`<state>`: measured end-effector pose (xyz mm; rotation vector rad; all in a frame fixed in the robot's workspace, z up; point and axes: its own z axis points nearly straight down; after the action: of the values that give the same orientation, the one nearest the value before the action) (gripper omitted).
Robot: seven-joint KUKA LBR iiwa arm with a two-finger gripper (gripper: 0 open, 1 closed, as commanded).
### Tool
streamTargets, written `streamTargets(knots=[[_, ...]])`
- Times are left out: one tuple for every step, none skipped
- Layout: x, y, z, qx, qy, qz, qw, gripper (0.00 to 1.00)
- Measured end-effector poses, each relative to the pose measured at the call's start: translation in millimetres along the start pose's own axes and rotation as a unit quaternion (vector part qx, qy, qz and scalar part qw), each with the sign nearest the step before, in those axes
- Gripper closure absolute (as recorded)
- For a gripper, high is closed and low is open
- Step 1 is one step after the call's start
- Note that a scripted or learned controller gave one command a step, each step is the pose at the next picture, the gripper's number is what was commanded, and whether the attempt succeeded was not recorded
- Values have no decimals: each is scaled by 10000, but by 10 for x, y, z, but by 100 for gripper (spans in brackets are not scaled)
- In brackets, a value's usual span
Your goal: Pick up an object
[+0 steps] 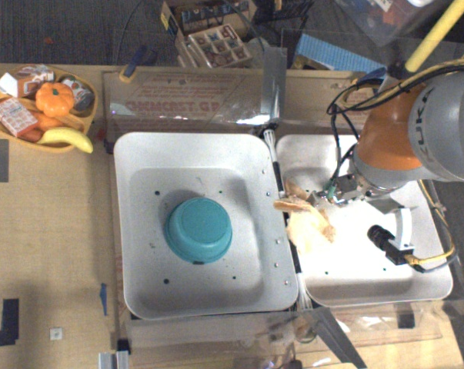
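A teal bowl (199, 229) lies upside down in the middle of the left white bin (139, 160). In the right white bin (432, 287), a tan, crust-like piece (293, 203) and a pale cream lump (310, 231) lie against the left wall. My gripper (325, 196) hangs over the right bin's left half, its tip right at the tan piece's right end. The orange-banded wrist (389, 141) covers the gripper from above, so I cannot make out whether it touches the piece.
A black fitting (385, 241) with a yellow cable (428, 261) sits over the right bin's centre-right. A basket of toy food (43, 106) with a banana stands at far left on the bench. Boxes and clutter lie beyond the bins' back edge.
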<state>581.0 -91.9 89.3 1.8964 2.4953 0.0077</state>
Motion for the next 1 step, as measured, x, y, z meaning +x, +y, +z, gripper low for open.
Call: streamTargets(knots=[[173,-338,-961,32,10,-171,9998,0]])
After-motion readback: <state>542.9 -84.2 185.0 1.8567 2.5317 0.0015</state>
